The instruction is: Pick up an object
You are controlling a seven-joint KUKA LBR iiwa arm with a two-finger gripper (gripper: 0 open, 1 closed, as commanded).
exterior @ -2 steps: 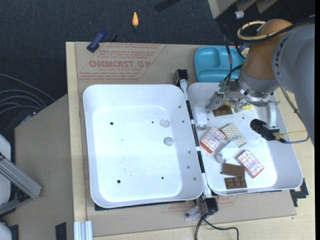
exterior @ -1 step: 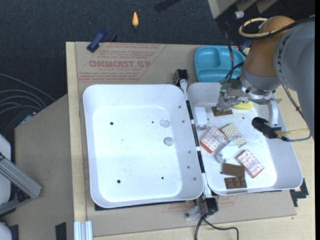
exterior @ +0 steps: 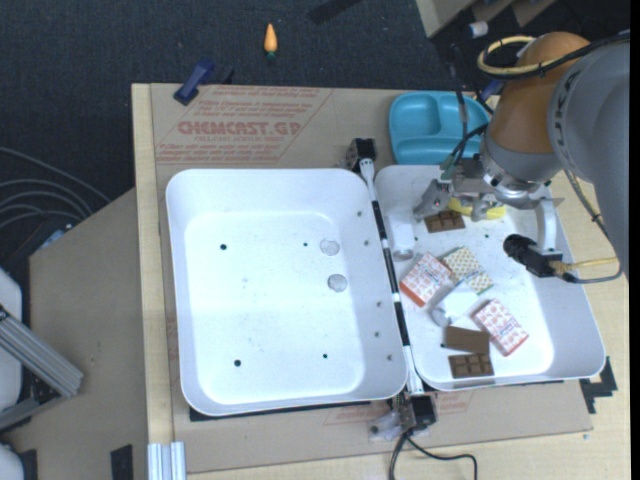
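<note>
- My claw (exterior: 452,196) is low over the far part of the right bin (exterior: 578,340), close to that bin's far left corner. I cannot tell whether it is wide or narrow, and I see nothing held in it.
- A small brown piece (exterior: 443,223) lies on the bin floor just near of my claw. A yellow thing (exterior: 466,208) lies just to the right of it, under my wrist.
- The other things I could pick are also in the right bin, towards its middle and near side.
- A red-and-white patterned packet (exterior: 424,278) lies close to the bin's left wall, with a pale checked packet (exterior: 466,264) just to its right.
- A second red-and-white packet (exterior: 500,326) lies nearer and further right.
- A plain brown block (exterior: 466,339) touches that packet's left side. A ridged brown block (exterior: 471,366) lies just near of it, by the bin's near wall.
- The left bin (exterior: 200,368) has only two small grey round spots (exterior: 333,265) on its floor, right of its middle, and a few tiny dark dots.
- A blue dish (exterior: 428,128) stands on the desk (exterior: 250,128) just beyond the right bin's far edge.
- A black clamp (exterior: 360,153) sits at the far end of the seam between the two bins.
- The desk top has red lettering on it, far of the left bin.
- A small blue thing (exterior: 193,83) lies at the desk's far left corner. A small orange thing (exterior: 270,38) lies on the dark floor beyond it.
</note>
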